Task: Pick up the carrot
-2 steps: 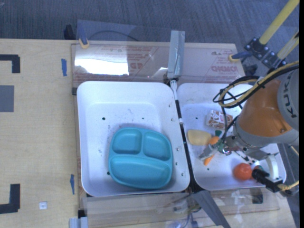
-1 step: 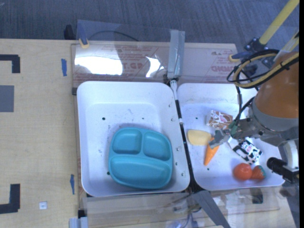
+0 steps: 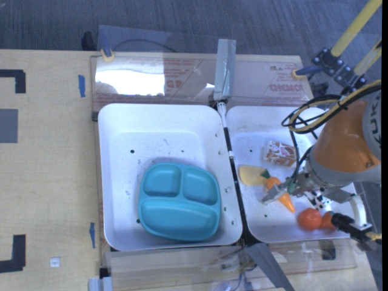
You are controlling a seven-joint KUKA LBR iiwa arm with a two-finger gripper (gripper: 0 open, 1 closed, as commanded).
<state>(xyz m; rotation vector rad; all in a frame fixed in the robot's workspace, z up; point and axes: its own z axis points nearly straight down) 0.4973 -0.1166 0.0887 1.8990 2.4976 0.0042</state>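
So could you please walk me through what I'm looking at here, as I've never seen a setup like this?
This is a single camera fixed above a bench, looking down at a slant. Two shallow white bins sit side by side. The left bin holds a teal divided plate. The grey and orange shape on the right is a robot arm, and its claw is down in the right bin. That bin holds toy food: a carrot right at the claw, a pale yellow piece, a small printed packet and a red tomato. The claw is at the carrot, but I can't tell whether it actually grips it.
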